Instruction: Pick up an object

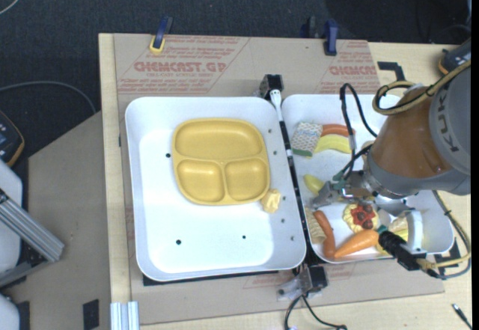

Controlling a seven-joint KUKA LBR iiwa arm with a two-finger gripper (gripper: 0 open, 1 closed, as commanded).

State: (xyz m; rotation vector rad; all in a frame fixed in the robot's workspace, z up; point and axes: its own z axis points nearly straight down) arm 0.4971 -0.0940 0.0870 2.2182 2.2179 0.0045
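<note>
Over the right bin: the pincer hangs low at the end of the grey arm, whose orange band sits just above the wrist; the arm comes in from the right.
Pincer state: the arm's bulk hides much of it, and I cannot tell whether it is spread or pressed together, nor whether anything sits in it.
Right bin: a shallow white tray that lies under and around the pincer and carries a scatter of toy food.
Carrot: orange, lying below and slightly right of the pincer, near the bin's front rim.
Sausage: a reddish-brown piece just below the pincer, left of the carrot.
Yellow-green scrap: just left of the pincer, close to it.
Banana: yellow, above the pincer, toward the bin's far side.
Grey-green sponge-like block: above and left of the pincer, touching the banana's left end.
Red and yellow cluster: just right and below the pincer, perhaps small fruit pieces; too blurred to name.
Left bin: well left of the pincer, side by side with the right bin.
Yellow divided plate: lies in the left bin, up and far left of the pincer.
Pale yellow lump: left of the pincer, at the plate's lower right corner, inside the left bin.
Table: light wood, bearing both bins.
</note>
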